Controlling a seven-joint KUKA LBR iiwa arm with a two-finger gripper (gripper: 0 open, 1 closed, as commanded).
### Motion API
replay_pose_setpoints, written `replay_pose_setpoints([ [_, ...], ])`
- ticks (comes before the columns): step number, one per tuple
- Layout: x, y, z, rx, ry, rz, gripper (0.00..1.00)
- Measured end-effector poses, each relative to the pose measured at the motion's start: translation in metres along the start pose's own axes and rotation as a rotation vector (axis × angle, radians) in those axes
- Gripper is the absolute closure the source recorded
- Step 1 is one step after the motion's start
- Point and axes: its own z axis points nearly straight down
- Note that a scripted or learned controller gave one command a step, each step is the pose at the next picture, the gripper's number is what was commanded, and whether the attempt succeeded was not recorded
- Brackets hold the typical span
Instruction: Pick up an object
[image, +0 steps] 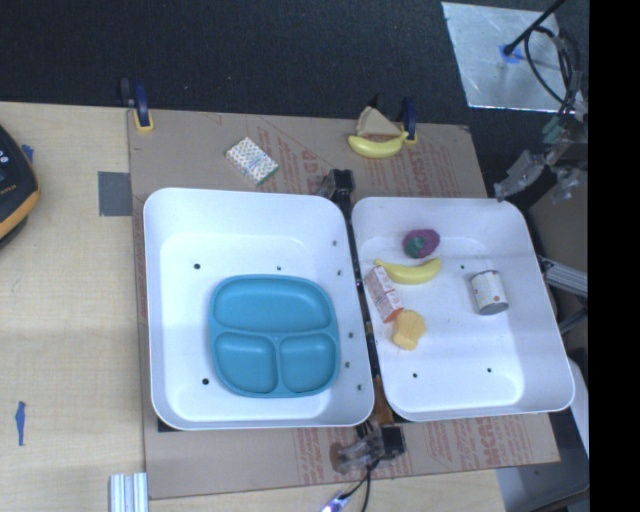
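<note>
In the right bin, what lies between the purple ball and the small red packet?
A yellow banana lies between them in the camera view, just below the purple ball and touching the top end of the red packet.

At the right edge, the arm's end shows as a tangle of grey metal and cables, too small and cluttered to make out how it stands. A yellow and black device on the worktop is cut off by the left edge. The print on the small packet in the right bin is too fine to read. Behind the banana at the cardboard's far edge, a tan wedge is partly covered. At the bottom edge, a clamp with wires blurs into glare.
</note>
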Motion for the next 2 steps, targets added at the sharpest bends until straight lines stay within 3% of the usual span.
replay_pose_setpoints([
  [1,0.023,0.01,0.106,0.002,0.001,-0.001,0.0],
  [2,0.069,0.017,0.201,0.002,0.001,-0.002,0.0],
])
